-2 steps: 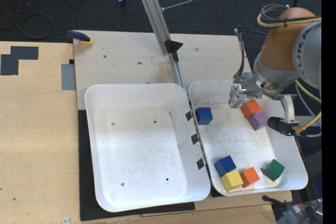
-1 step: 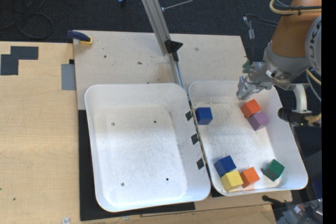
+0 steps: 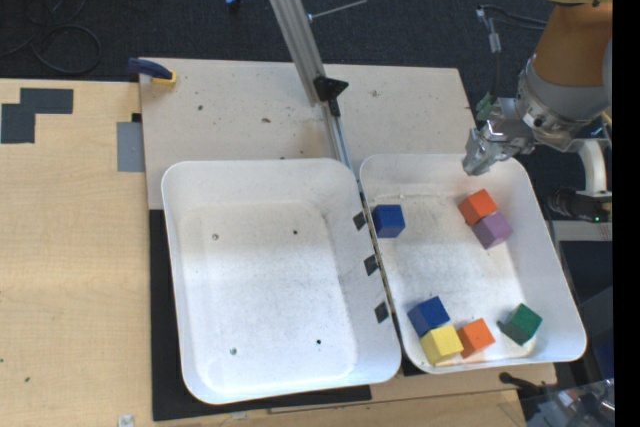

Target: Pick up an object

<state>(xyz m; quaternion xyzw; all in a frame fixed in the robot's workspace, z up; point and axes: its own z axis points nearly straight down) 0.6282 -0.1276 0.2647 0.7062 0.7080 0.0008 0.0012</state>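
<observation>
Objects: seven small blocks, all lying in the right bin (image 3: pixel 560 285).
Upper pair: an orange block (image 3: pixel 478 206) with a purple block (image 3: pixel 492 230) touching it just below, near the bin's far right side.
Lone block: a blue block (image 3: pixel 388 220) close against the bin's left wall.
Lower group: a second blue block (image 3: pixel 429 314), a yellow block (image 3: pixel 441 344) and a second orange block (image 3: pixel 476 336) packed together at the near edge; a green block (image 3: pixel 521 324) sits just to their right, apart from them.
Gripper: the gripper (image 3: pixel 486 153) hangs over the far right rim of the right bin, just above the upper orange block; nothing shows between its fingers, and whether they are spread or closed I cannot tell.
Arm: grey wrist with an orange band, reaching in from the right.
Left bin: the left bin (image 3: pixel 200 205) sits beside the right one, their walls touching.
Bench: light board under both bins, with a slanted metal rail (image 3: pixel 292 15) rising behind them.
</observation>
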